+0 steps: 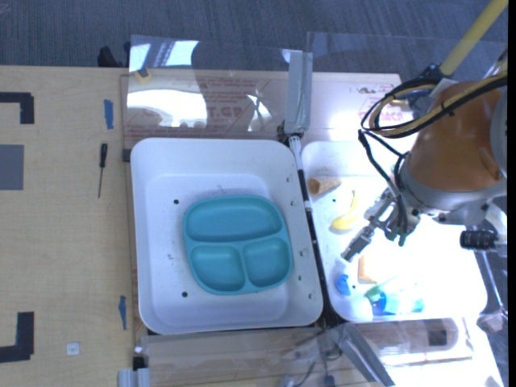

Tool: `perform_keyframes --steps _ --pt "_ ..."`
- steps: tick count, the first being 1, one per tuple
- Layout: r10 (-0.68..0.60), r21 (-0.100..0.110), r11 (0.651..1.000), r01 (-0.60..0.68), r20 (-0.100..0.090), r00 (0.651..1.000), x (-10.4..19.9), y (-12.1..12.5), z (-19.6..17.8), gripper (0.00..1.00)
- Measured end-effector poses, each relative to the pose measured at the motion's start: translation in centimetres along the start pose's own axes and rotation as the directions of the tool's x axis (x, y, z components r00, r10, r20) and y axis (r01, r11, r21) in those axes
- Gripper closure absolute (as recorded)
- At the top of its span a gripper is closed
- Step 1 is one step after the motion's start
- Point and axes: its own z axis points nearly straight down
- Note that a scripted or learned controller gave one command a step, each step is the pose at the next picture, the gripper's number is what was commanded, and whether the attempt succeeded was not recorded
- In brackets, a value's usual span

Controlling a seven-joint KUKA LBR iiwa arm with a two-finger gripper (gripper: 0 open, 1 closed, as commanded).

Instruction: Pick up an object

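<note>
My gripper point(358, 236) hangs over the middle of the right bin point(451, 252), pointing down and to the left, open with nothing between its fingers. A yellow banana-shaped piece point(346, 216) lies just left of the upper fingertip. An orange block point(367, 269) sits just below the lower fingertip. A tan bread-like piece point(324, 185) rests near the bin's far left corner. Small blue point(343, 285) and green-and-blue point(377, 300) items lie by the near wall. The arm's orange band hides the bin's right part.
The left bin point(153, 216) holds a teal divided plate point(237, 243) at its middle. A grey divider post point(297, 95) stands behind the gap between the bins. Black cables point(387, 115) loop above the wrist. A screwdriver point(101, 166) lies on the bench at left.
</note>
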Motion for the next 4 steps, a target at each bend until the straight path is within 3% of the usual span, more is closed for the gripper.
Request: perform_keyframes --steps 1,2,3,4 --pt "0.005 0.000 1.000 -0.005 0.002 1.000 -0.4 -5.3 9.8 0.00" --pt "0.004 0.000 1.000 -0.004 0.002 1.000 -0.4 -5.3 9.8 0.00" --pt "0.005 -0.006 1.000 -0.005 0.010 1.000 -0.6 -5.1 8.6 1.00" --pt "0.336 0.000 0.942 -0.336 0.001 0.942 0.0 -4.1 0.0 1.00"
